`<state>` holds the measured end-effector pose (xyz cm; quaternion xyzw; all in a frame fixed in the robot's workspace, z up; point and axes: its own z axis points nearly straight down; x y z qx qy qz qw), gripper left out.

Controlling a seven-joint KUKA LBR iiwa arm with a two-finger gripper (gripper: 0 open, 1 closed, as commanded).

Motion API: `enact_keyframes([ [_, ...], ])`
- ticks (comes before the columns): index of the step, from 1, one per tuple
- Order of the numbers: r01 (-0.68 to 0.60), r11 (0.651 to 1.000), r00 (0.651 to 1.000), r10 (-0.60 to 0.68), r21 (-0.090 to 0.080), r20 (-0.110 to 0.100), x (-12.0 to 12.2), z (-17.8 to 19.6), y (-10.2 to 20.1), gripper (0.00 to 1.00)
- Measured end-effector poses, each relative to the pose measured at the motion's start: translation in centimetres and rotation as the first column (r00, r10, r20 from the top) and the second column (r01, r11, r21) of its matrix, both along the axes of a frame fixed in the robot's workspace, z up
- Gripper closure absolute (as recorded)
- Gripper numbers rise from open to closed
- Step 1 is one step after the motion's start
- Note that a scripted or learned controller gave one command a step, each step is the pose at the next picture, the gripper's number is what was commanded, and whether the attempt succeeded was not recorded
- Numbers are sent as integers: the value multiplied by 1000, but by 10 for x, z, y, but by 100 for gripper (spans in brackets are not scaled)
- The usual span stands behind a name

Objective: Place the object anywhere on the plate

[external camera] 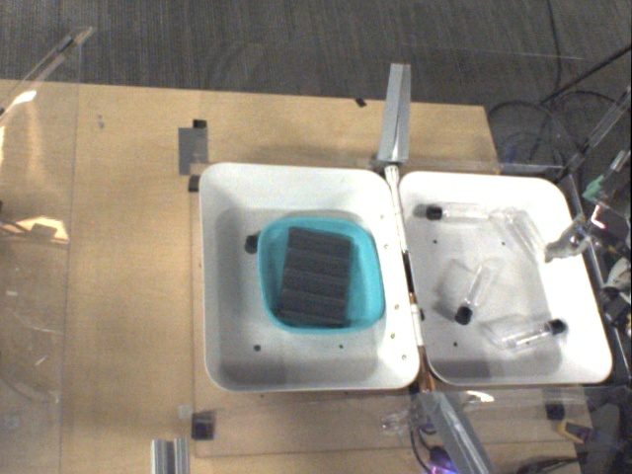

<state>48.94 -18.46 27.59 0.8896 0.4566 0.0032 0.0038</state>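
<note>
Gripper sat at the 3 o'clock rim of the right bin, pale and blurred, so I could not tell whether it was open or closed; nothing showed in it. At the left bin's centre lay the teal plate, with a dark ridged block already resting on it. In the right bin lay clear tubes with black caps, at 11, 6 and 5 o'clock, well apart from the plate. These looked light, stiff, slick and prone to roll; a grip across mid-barrel, square to the long axis, seemed safest.
</note>
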Motion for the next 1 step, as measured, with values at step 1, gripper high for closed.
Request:
enact_keyframes([
  [1, 40, 999, 999, -40, 0, 0, 25, 56, -6, 0],
])
